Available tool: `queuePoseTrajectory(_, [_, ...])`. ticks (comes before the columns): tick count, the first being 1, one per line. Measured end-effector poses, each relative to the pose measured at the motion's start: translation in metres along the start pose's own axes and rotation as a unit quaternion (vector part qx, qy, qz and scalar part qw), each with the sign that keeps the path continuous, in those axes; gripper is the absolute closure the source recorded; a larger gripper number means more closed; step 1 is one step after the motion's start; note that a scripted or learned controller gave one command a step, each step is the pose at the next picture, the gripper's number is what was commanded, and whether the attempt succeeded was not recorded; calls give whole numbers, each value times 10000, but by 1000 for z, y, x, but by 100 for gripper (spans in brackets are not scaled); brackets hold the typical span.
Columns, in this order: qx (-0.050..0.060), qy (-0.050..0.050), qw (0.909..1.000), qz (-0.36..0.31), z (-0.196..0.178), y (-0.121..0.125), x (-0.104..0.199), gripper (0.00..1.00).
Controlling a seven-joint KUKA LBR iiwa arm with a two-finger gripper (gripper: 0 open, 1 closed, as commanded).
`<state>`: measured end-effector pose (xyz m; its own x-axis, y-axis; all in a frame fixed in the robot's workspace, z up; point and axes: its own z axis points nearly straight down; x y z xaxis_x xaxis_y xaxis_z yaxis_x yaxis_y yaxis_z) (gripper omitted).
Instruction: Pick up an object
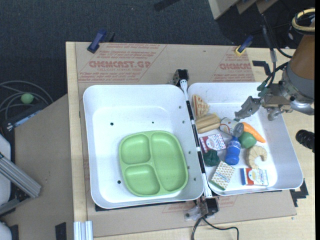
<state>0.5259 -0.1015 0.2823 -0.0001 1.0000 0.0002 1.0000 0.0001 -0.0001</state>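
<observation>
A dark carpet (pixel 75 9) surrounds a wooden bench (pixel 150 59). Two white bins are seated on it: the left bin (pixel 100 109) contains a green tray (pixel 152 162), and the right bin (pixel 285 149) contains small toy foods (pixel 235 151). The gripper (pixel 250 109) is positioned over the right bin's upper part with its fingers spread, nothing between them. The arm (pixel 302 69) is cut off at the right edge.

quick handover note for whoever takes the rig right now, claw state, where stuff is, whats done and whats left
Claw: over the upper part of the right bin, above the toy pile; nothing seen between its fingers, and open or shut cannot be told.
Things: carrot, blue bottle, croissant, waffle and small packets all lie in the right bin. Green tray sits in the left bin.
Done: no pick yet.
Left: grasp one object and lift it.
</observation>
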Motion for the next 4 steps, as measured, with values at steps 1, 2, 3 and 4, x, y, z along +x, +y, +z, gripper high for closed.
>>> queuePoseTrajectory(1, [9,0,10000,6,83,14,-50,0])
queuePoseTrajectory(2, [2,-2,10000,4,198,27,-57,0])
queuePoseTrajectory(3, [-13,-6,10000,6,188,28,-57,100])
queuePoseTrajectory(4, [-15,4,10000,-9,97,53,13,100])
